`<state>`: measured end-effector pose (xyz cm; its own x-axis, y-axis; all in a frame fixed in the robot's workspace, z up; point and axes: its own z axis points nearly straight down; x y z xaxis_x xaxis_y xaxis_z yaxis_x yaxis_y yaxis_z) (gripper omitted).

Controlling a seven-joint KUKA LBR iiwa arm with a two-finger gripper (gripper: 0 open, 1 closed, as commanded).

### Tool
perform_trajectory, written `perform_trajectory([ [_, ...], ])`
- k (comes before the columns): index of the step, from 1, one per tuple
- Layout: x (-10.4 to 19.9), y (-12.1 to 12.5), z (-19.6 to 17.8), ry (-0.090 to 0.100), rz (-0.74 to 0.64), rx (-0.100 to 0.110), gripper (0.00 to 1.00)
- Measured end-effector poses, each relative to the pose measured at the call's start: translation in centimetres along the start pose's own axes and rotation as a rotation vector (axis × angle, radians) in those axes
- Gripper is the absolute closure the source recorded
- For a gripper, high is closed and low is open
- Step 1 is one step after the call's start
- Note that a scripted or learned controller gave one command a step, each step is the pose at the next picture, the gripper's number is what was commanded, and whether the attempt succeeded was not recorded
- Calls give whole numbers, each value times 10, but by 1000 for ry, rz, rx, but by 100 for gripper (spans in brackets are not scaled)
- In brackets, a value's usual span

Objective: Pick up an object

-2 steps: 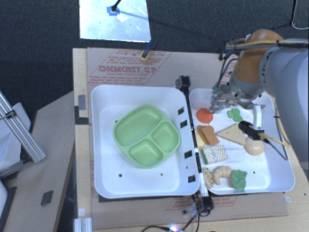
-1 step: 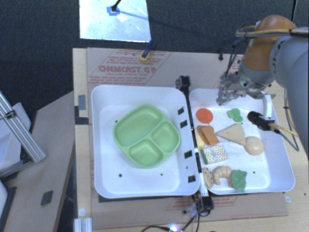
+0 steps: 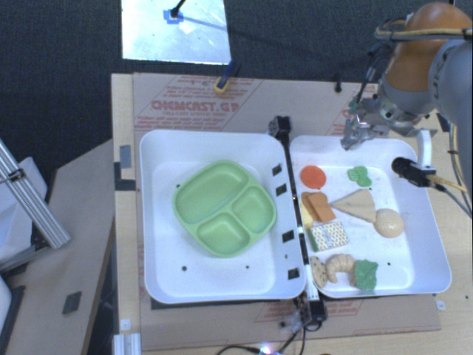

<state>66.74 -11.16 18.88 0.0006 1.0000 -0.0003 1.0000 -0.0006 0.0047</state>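
Objects: 9 items, all in the right-hand bin (image 3: 436, 272) as seen from the cam.

- Red disc (image 3: 313, 176): far-left area of bin.
- Small green piece (image 3: 359, 174): right of disc, apart from it.
- Orange block (image 3: 319, 207): just below disc, approx. touching tan wedge (image 3: 357, 206) on its right.
- Pale ball (image 3: 389, 222): against wedge's right tip.
- Checkered block (image 3: 329, 235): directly below orange block.
- Cookie (image 3: 318, 271), croissant (image 3: 340, 265), green lump (image 3: 366, 274): in a row along near edge, close together.

Left-hand bin (image 3: 159, 146): holds one green divided plate (image 3: 224, 208), 3 compartments, approx. centred.

Both bins sit side by side on the surface (image 3: 192, 102).

Gripper (image 3: 355, 135): over far rim of right-hand bin, towards its left corner, beyond the disc and small green piece, well apart from near-edge row. Open/closed state: can't tell from this angle.
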Motion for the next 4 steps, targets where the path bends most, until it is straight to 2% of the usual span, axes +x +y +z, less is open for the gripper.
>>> perform_trajectory([
  [1, 0, 1, -37, 0, -5, 2, 100],
  [3, 48, -87, -27, 0, -4, 6, 100],
  [4, 56, -132, -27, 1, -1, 7, 100],
])
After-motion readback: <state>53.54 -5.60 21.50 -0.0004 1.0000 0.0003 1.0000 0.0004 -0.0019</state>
